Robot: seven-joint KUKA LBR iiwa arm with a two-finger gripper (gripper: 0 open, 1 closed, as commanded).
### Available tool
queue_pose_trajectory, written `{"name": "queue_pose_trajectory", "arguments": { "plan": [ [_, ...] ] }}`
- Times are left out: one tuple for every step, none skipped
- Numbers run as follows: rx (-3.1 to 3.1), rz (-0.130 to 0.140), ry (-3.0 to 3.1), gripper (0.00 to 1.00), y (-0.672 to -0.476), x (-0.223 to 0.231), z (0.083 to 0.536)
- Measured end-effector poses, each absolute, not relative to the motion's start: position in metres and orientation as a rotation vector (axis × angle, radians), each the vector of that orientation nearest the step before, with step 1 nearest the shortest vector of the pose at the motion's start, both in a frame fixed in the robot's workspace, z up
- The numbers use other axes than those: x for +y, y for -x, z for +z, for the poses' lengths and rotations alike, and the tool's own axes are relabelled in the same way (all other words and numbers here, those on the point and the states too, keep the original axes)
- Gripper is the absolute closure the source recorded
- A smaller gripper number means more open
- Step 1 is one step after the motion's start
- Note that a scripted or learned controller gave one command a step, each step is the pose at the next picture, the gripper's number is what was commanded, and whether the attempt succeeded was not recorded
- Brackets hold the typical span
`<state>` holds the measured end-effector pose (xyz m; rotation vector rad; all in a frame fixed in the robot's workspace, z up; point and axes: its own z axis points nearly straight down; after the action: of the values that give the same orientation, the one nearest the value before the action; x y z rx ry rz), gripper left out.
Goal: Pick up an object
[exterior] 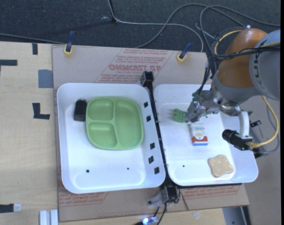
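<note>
While pincer [194,112] hovers in rt bin [179,172] by green obj [179,115], can't tell if apart/together.

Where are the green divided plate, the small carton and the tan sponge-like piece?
green divided plate [115,123]: camera view, centre ridge between compartments.
small carton [198,135]: camera view, middle of its top face.
tan piece [220,166]: camera view, centre of its top.

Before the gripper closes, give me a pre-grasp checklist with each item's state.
1. Gripper over the right bin: ok.
2. Target near it: ok, green block just left, carton just below.
3. Block between the fingers: cannot tell.
4. Tan sponge clear of the gripper: ok, at the bin's near corner.
5. Green tray and black object out of the way: ok, in the left bin.
</note>
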<state>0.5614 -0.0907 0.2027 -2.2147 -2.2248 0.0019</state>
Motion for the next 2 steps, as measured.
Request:
{"name": "queue_pose_trajectory", "arguments": {
  "plan": [
    [-2.228,-0.001,2.214,1.00,-0.565,-0.046,0.209],
    [-2.227,0.002,2.212,1.00,-0.566,0.013,0.203]
  ]
}}
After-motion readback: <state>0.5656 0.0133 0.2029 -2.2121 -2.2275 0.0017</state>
